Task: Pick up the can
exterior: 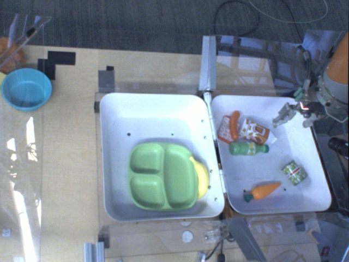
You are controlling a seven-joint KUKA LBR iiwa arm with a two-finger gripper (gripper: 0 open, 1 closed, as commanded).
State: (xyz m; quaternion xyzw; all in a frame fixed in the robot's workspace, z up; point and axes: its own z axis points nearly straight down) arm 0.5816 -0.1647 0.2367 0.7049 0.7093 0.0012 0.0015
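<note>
The open, empty pincer point(294, 115) hovered over the right white bin's point(322, 201) far corner, well apart from the small green-and-white can point(294, 172) lying tilted near the right wall, where a descending finger might strike that wall or nudge the can aside.

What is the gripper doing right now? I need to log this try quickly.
Gripper: open, holding nothing, poised over the right bin's upper right corner, apart from the can.
</note>
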